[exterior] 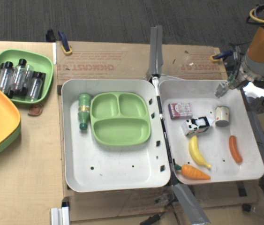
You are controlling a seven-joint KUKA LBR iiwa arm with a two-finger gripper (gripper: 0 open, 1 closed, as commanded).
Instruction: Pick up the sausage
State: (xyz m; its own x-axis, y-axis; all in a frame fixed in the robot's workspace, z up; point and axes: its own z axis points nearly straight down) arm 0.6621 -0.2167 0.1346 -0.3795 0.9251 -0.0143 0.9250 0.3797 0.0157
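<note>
Small orange-red toy sausage (235, 149) is seen at 4 o'clock in the right white bin (249, 175), lying free. Judged light, smooth, likely slippery; best pinched across its middle. Gripper (222, 90) is at 1 o'clock; finger state cannot be told.

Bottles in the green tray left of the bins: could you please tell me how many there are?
4, as far as the view shows: small clear black-capped bottles lying side by side in the shallow green plastic tray on the bench's far left. Overlap may hide another.

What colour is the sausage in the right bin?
Orange-red; the sausage shows best in the camera view, near the bin's right edge.
</note>
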